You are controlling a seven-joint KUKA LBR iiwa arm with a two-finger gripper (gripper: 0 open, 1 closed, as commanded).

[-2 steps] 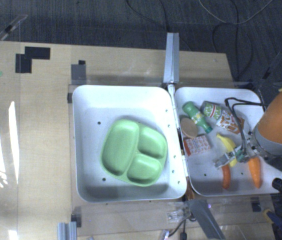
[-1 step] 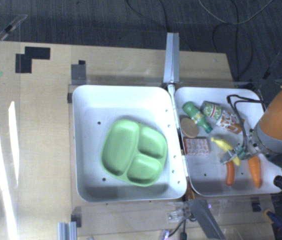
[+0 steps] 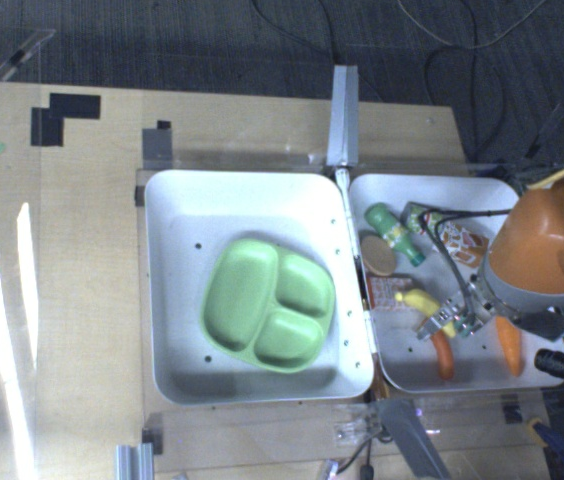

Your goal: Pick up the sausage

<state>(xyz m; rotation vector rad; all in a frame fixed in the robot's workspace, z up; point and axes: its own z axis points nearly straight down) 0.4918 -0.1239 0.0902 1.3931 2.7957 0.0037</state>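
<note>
We see the gripper low in the right bin, just above the sausage and touching the banana. Left of the gripper lie a round lid and green bottle; right of it, a carrot. The left bin holds a green divided tray.

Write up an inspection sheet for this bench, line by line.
Surface: wooden bench bearing two white bins, left bin and right bin.
Job's things: reddish sausage lying in the right bin, just below the gripper.
Clutter: green divided tray in the left bin; green bottle, banana, carrot in the right bin.
Grippers: gripper low over the sausage.
Cables: black cables on the floor.
Surroundings: dark carpet.
</note>
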